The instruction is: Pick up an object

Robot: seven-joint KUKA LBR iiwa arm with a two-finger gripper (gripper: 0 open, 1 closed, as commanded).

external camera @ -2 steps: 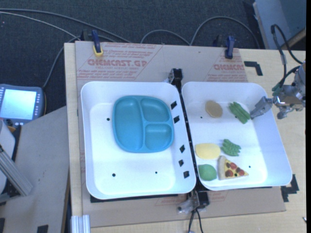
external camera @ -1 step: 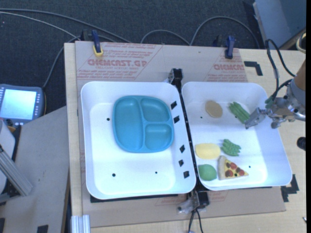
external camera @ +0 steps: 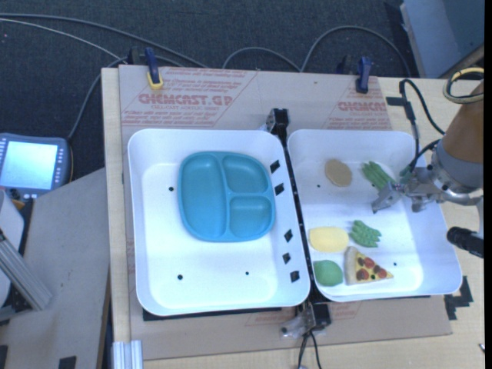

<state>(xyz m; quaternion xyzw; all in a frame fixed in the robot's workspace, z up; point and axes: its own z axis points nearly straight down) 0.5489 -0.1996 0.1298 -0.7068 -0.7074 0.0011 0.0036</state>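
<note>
Open white floor is showing across the middle of the right bin (external camera: 430, 279), between the tan round piece (external camera: 337, 173) and the yellow piece (external camera: 328, 239). Crowding its front are the green ball (external camera: 328, 272), pizza slice (external camera: 364, 267) and leafy green (external camera: 367, 233). The blue tray (external camera: 227, 196) is occupying the left bin's (external camera: 146, 229) back half.

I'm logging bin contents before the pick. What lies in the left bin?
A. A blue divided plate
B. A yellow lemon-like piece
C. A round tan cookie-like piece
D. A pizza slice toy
A: the blue divided plate lies alone in the left bin, while the pizza slice toy, the yellow piece and the tan round piece all sit in the right bin.
</note>
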